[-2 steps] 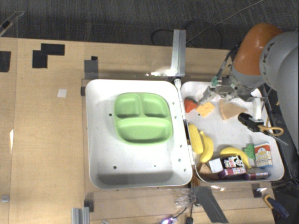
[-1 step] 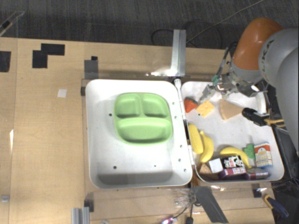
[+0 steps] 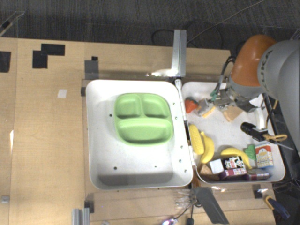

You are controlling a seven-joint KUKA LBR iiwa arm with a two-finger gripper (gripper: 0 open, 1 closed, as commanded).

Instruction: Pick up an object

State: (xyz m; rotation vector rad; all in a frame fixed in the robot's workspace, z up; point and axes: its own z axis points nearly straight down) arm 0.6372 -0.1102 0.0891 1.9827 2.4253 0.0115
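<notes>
Hand (image 3: 212, 102) low in right bin (image 3: 276, 172) nr red toy (image 3: 191, 106) & wood block (image 3: 230, 114), prob. lining up a grab; grip state: can't tell.

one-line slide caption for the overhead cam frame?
KUKA arm's gripper low in the cluttered right bin near a red item; green divided tray sits in the left bin.

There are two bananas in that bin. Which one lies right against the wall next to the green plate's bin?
The longer banana, lying lengthwise along the right bin's left wall. The other banana curves across the bin's middle, beside the small cartons.
</notes>
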